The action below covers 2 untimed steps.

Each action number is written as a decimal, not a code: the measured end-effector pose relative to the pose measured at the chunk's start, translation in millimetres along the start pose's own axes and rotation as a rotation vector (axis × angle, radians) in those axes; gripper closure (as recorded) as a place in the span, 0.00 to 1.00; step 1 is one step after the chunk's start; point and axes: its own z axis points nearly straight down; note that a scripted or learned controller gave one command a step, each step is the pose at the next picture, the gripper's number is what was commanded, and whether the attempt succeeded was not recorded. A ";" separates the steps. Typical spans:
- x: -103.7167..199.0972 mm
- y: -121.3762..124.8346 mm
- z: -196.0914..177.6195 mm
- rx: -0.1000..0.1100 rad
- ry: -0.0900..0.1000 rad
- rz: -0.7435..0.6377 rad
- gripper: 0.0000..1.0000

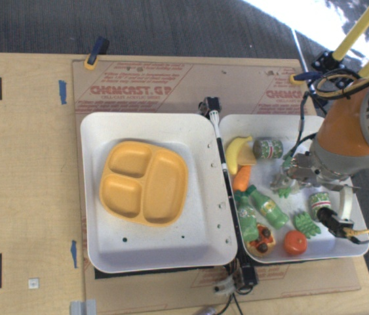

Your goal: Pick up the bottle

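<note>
Approach step, no grasp made yet. Arm (348,136) at frame right, over right bin (269,126); gripper (297,173) near bin's middle, open or closed impossible to tell. Bottle (267,210) lying tilted just lower left, apart. Next: shift lower-left, align across bottle's body, descend.

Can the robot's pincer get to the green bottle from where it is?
Probably yes. The bottle lies uncovered in the right bin, just left of the pincer. The carrot and leafy greens beside it could crowd the grab.
</note>
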 end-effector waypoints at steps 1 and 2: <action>-35.1 -36.1 13.4 -0.015 -0.002 -0.417 1.00; 33.3 -53.6 -103.0 0.001 0.001 -0.329 1.00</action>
